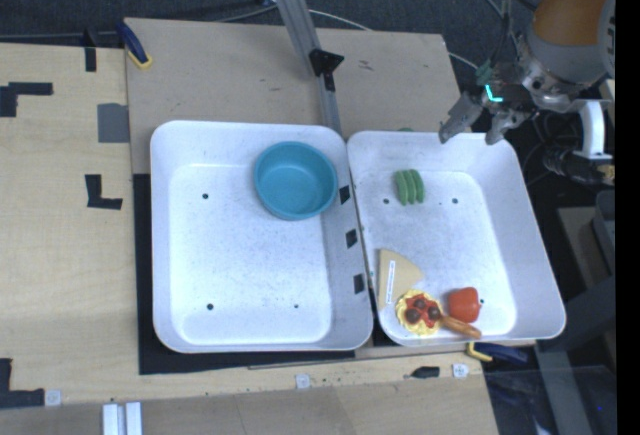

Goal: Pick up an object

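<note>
Lowest in the frame, a pizza slice [410,298] and red tomato [462,303] share the right bin [520,213] with green beans [409,186]. Upper right, the end effector [478,128] hangs spread wide, gripping nothing.

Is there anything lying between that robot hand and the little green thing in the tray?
No. In the camera view, the hand hangs over the right bin's far rim, and just bare white floor separates it from the green toy vegetable.

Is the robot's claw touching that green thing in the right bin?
Apart. The camera view shows the gripper up by the bin's far rim, with bare white floor between it and the green thing.
</note>
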Action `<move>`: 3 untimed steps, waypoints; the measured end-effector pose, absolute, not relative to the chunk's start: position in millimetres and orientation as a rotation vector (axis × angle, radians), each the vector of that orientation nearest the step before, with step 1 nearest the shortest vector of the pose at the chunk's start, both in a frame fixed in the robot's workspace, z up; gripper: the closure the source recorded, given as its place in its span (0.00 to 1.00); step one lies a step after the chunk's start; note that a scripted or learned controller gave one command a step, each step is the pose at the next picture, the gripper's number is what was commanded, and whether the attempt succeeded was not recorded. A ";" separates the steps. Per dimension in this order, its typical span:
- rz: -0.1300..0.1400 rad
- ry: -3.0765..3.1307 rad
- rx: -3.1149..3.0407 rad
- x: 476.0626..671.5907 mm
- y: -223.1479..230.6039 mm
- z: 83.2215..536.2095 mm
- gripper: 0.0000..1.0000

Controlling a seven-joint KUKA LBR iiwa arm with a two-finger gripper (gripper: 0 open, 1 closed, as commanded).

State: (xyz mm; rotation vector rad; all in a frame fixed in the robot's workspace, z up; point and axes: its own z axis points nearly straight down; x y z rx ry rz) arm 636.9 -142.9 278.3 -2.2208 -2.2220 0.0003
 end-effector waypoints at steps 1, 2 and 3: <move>0.000 -2.222 -2.221 636.9 -142.9 278.2 0.00; 0.005 -2.219 -2.218 631.7 -146.8 217.2 0.00; 0.005 -2.219 -2.219 634.0 -154.5 169.3 0.00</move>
